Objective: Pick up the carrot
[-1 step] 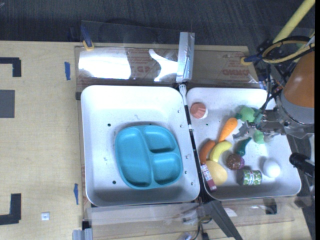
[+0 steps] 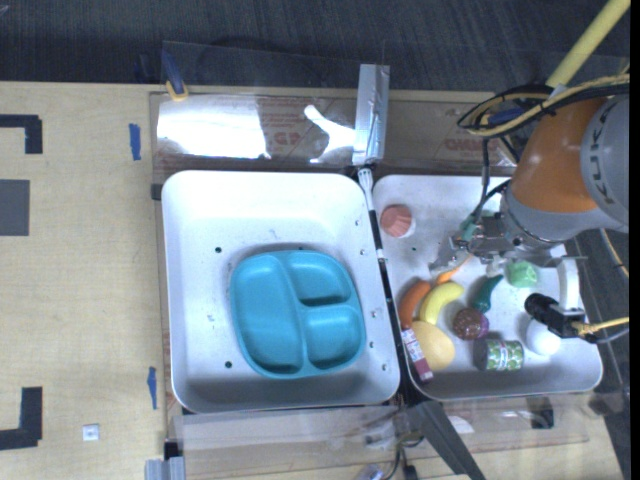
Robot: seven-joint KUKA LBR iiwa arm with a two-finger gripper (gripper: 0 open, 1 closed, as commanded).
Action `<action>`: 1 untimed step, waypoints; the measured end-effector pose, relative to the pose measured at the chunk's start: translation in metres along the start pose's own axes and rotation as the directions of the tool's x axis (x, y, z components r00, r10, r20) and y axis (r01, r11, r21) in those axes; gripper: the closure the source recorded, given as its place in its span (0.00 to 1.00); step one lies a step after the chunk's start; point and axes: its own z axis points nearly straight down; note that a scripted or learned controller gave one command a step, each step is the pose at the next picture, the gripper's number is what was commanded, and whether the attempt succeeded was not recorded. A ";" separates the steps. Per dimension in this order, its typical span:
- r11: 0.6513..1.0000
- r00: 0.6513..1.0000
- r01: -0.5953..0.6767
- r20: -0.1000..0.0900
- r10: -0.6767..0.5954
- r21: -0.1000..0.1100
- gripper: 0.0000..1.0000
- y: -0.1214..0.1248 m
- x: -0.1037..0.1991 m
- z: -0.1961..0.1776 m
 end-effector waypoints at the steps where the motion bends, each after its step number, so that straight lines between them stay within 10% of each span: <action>1: 0.997 0.998 -0.070 -0.001 0.070 -0.008 0.00 0.028 -0.043 0.035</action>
